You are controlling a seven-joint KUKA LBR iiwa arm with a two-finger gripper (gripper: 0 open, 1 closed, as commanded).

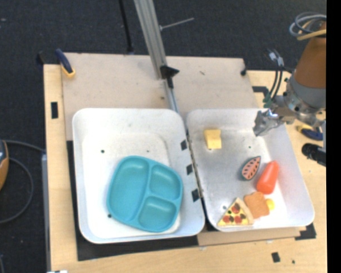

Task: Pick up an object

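1. From my seat the arm comes in at the right; the gripper (263, 121) hangs over the far right corner of the right bin (227, 124); I see nothing between its fingers, and I cannot tell whether they are spread or pressed together at this size.

2. Nothing is lifted yet, as far as I can judge; every candidate lies on the floor of the right bin: a yellow block (213, 139) toward the far left part; a watermelon slice (250, 168) mid-bin; an orange-red carrot-like piece (268, 177) just beside it on the right; a brown toast-like piece (257, 205) nearer; a pizza slice (236, 215) at the near edge, touching or nearly touching the brown piece.

3. The left bin (88, 129) carries a teal divided plate (144, 193), lying flat in its near half.

4. What is left, in my reading: the whole pick; the gripper must descend onto one object, grip it and raise it; the yellow block and the watermelon slice lie closest to it.
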